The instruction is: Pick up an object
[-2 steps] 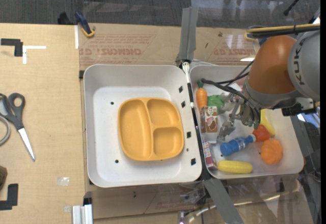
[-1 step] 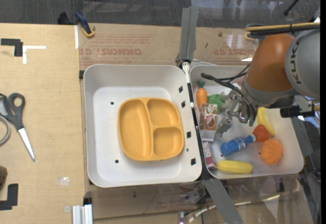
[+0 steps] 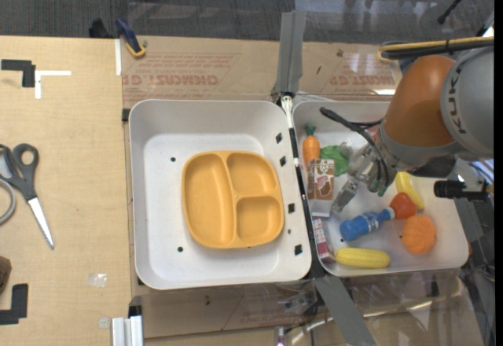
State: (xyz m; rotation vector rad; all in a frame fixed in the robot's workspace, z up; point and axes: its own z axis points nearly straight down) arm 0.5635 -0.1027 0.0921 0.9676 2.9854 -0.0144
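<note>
Yellow toy corn (image 3: 362,258) lies nearest the camera, along the front wall of the right bin (image 3: 452,262). Behind it sit a blue bottle (image 3: 366,223), an orange fruit (image 3: 419,233), a red piece (image 3: 403,205) and a yellow piece (image 3: 409,188). Above these hangs the gripper (image 3: 351,189), fingers slightly parted with nothing between them, just beside a small carton (image 3: 322,179), a carrot (image 3: 311,146) and a green item (image 3: 336,157). In the left bin (image 3: 149,203) rests a yellow divided plate (image 3: 233,198). Scissors (image 3: 28,189) lie on the wooden bench (image 3: 63,132), well apart.
</note>
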